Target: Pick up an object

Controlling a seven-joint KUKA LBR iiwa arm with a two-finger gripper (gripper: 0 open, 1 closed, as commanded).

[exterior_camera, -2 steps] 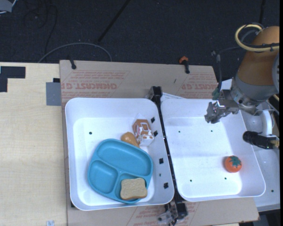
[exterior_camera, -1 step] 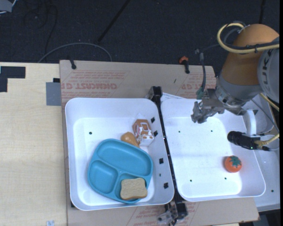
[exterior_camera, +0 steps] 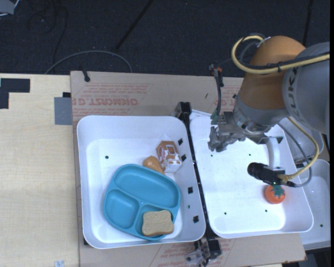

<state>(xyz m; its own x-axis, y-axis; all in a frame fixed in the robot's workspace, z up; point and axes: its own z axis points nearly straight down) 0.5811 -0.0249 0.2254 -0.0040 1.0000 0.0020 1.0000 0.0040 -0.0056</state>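
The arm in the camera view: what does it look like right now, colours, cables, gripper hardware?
The arm is grey with a rounded orange band above the wrist. Yellowish cables loop around that band, and another runs down the side. The gripper is a dark grey metal assembly. A thin dark rod stands up beside it.

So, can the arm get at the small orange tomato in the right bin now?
Probably yes. The tomato lies alone on the right bin's floor, apart from the walls. The end effector hangs in the same bin, with only bare floor between them.
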